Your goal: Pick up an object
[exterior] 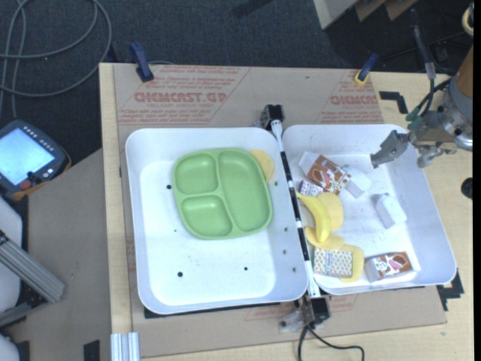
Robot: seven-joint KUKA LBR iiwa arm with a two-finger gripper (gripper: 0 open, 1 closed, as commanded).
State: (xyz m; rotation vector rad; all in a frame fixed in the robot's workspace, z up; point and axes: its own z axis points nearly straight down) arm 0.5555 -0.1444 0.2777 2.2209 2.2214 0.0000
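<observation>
The tool [392, 149] hangs over the upper right part of the right bin [436, 224], reaching in from the right; I cannot tell whether it is open or closed, and nothing shows gripped in it. Every candidate for the pick lies below and to the left of it. Nearest are the brown-and-white snack packet [328, 176], just to its left, and the small grey block [386, 210], below it — the block's long axis runs slantwise, upper left to lower right. Farther down and left lies the yellow banana [322, 215], its length running roughly along the divider between the bins.

Counted in the right bin: one banana, one grey block, one brown-and-white packet, one small white piece [359, 183] beside that packet, one checkered packet [333, 262] and one red-and-white packet [391, 265] near the lower edge.

The left bin [150, 277] holds one green divided plate [222, 192] with three compartments — and one pale yellow thing [262, 161] partly tucked behind its upper right rim. Both bins sit side by side on the desk [113, 164].
</observation>
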